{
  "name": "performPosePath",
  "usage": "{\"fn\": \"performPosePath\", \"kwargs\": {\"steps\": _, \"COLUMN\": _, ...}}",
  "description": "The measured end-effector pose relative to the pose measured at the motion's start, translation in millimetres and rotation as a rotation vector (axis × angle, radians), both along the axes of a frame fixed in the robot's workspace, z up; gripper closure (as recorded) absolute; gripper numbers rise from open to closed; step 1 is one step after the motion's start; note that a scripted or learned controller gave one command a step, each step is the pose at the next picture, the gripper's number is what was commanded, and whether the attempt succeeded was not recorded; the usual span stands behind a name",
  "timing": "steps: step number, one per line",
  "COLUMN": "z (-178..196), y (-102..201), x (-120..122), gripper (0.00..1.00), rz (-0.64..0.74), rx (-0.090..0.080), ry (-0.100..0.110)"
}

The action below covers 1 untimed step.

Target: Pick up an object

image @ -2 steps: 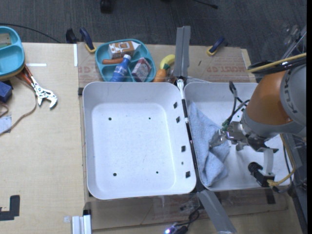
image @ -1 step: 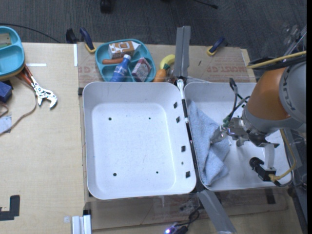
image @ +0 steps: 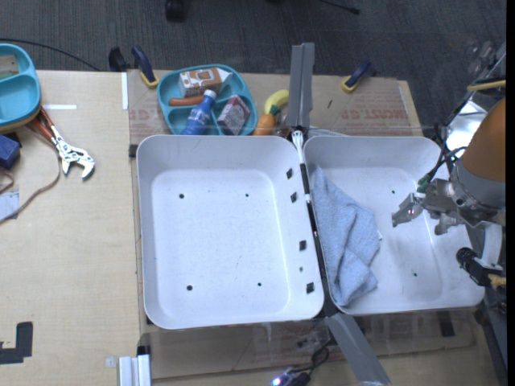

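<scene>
Nearest to us, at the lower edge of the bench [image: 72, 280], the front rims of the two white bins sit side by side. The left bin [image: 161, 240] holds nothing we could grasp. The right bin [image: 418, 284] carries the one thing the task offers: a pale blue-grey cloth [image: 346, 240], crumpled in a long heap against that bin's left wall, beside the divider between the bins.

Further to the right, the pincer [image: 414, 207] hangs over the right half of the same bin, near its right wall and apart from the cloth. Nothing sits between its fingers, and we cannot tell from this slant whether they stand wide or narrow. Above it the arm [image: 491, 163] with its orange band reaches in from the right.

We judge the step in hand to be the approach: the grasp has not begun. The next move calls for us to travel leftward across the bin floor until we stand over the cloth, pick a raised fold near its middle, then descend and pinch; soft fabric lying flat may slip out of a shallow grip.

Farther off, behind the bins, a teal tray [image: 170, 107] holds small items, with a yellow object [image: 277, 101] just beside it. On the bench at far left lies an adjustable wrench [image: 74, 158].
</scene>
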State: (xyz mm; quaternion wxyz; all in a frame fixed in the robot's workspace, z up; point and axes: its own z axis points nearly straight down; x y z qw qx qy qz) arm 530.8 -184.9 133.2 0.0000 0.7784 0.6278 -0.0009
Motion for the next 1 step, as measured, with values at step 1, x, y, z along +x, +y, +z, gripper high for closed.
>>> {"fn": "performPosePath", "kwargs": {"steps": 1, "z": 33.9, "y": 45.0, "x": -2.7, "gripper": 0.0, "rz": -0.141, "rx": 0.001, "ry": -0.003}}
